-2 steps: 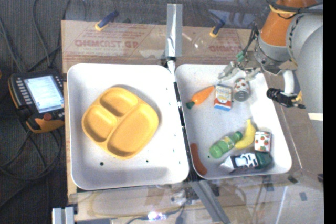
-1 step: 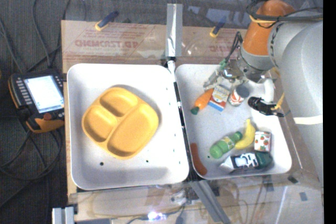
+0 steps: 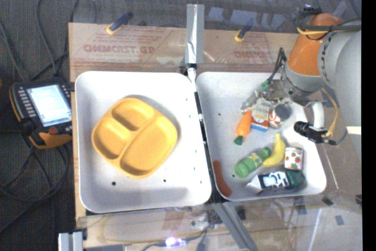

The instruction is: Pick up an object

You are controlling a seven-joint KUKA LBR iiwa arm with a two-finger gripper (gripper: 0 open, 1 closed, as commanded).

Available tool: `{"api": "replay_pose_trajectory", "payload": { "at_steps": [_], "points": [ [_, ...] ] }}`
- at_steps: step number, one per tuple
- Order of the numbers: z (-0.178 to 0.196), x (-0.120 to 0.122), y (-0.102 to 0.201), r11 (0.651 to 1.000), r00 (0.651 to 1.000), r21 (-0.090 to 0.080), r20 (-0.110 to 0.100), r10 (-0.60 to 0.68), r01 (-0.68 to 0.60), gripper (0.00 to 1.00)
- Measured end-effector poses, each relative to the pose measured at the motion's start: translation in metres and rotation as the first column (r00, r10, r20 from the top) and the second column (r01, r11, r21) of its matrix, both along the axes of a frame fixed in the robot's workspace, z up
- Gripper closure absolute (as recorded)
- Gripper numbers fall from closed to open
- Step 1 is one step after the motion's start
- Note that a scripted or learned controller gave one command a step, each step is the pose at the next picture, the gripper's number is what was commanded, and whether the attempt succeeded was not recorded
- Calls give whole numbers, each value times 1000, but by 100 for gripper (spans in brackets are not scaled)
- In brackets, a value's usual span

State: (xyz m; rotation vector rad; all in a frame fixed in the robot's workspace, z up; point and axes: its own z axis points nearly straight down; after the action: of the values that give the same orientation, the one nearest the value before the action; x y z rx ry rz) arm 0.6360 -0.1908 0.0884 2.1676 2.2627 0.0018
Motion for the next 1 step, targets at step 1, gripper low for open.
{"api": "replay_pose_trajectory", "payload": {
  "at_steps": [1],
  "points": [
    [9,1,3,1000,1000,3,2,1,-1,100]
  ]
}}
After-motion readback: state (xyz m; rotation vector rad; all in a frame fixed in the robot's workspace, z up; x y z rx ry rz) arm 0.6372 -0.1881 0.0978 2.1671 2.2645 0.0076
